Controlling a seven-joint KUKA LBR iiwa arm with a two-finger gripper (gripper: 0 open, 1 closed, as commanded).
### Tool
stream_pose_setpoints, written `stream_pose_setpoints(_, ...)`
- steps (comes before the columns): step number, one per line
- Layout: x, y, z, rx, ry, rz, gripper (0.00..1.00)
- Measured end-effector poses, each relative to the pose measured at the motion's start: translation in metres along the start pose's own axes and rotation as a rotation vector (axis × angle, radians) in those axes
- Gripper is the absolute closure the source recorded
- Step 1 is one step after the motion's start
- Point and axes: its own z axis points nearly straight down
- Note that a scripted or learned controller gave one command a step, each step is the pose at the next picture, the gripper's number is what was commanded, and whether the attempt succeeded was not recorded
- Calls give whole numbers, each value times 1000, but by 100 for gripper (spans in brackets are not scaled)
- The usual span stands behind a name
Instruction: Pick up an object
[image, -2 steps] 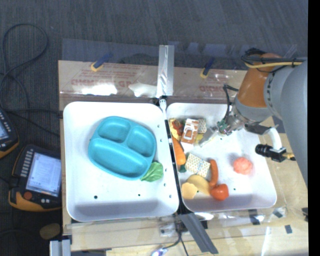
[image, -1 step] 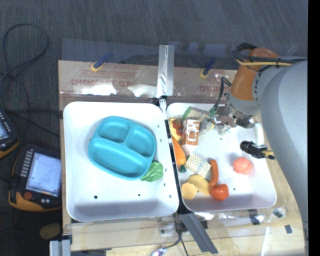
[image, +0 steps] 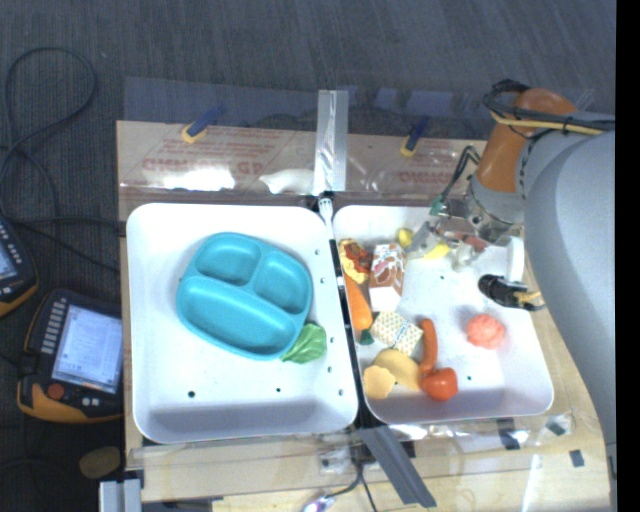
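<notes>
My gripper (image: 452, 236) hangs low over the far end of the right bin (image: 520, 385), beside a small yellow piece (image: 404, 238). Toys lie in that bin. An orange carrot (image: 360, 306) runs along the left wall, with a red-brown packet (image: 387, 266) next to it. Nearer the front are a pale checkered cube (image: 392, 328), a red sausage (image: 429, 339), a tomato (image: 440, 384) and a yellow fruit (image: 389, 373). A pink ball (image: 486, 330) sits alone at the right. No object shows in the gripper's grasp.
In the left bin (image: 160, 400) lies a blue divided plate (image: 245, 292), with a green leaf (image: 307, 344) at its near right corner. A metal divider (image: 331, 150) stands behind the two bins. A tablet-like pendant (image: 75, 350) rests left of the bench.
</notes>
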Motion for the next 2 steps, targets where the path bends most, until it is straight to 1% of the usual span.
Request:
stream_pose_setpoints(1,-25,3,-1,-8,-17,-682,0)
stream_pose_setpoints(2,-22,-8,-2,-40,-17,-542,0)
